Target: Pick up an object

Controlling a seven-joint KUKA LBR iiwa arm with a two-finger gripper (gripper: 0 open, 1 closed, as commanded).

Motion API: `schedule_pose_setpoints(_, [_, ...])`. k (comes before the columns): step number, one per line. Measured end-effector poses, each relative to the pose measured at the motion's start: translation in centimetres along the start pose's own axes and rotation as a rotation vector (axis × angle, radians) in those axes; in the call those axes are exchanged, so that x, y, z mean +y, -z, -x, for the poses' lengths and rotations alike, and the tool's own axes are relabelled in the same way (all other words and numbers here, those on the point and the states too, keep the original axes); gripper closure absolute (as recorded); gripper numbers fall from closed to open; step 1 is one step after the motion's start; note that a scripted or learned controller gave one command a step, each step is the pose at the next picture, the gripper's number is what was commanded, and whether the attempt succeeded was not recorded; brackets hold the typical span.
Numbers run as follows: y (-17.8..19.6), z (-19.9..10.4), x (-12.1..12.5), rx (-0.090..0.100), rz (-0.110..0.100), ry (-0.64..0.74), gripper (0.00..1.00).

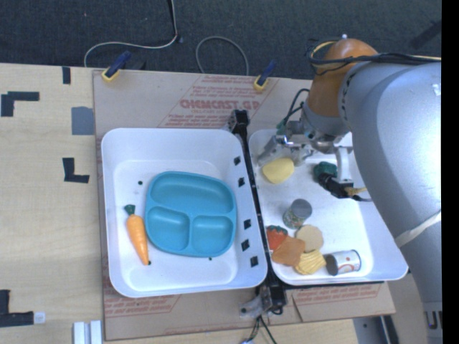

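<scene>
My claw (285, 146) hangs low over the far end of the right bin (373, 224), and I cannot tell how it is set. Just below it, touching or nearly so, lies a pale yellow lemon-like piece (278, 170). To its right sits a small dark green thing (326, 169). Nearer the camera from my claw lie a grey round can (297, 212), a tan disc (310, 236), an orange-red piece (287, 250), a ridged yellow piece (310, 264) and a small red-and-white can (343, 262) on its side. Well to my claw's left, the left bin (115, 192) holds a blue divided plate (191, 213) and a carrot (137, 236). Both bins rest on the counter (43, 213).
</scene>
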State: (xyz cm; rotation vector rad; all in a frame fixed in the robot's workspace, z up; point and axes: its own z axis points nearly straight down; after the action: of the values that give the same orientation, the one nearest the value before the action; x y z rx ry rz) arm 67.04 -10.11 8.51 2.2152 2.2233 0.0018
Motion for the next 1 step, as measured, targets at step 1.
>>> schedule_pose_setpoints(1, [0.03, -0.31, -0.2, -0.004, -0.003, -0.003, 0.0])
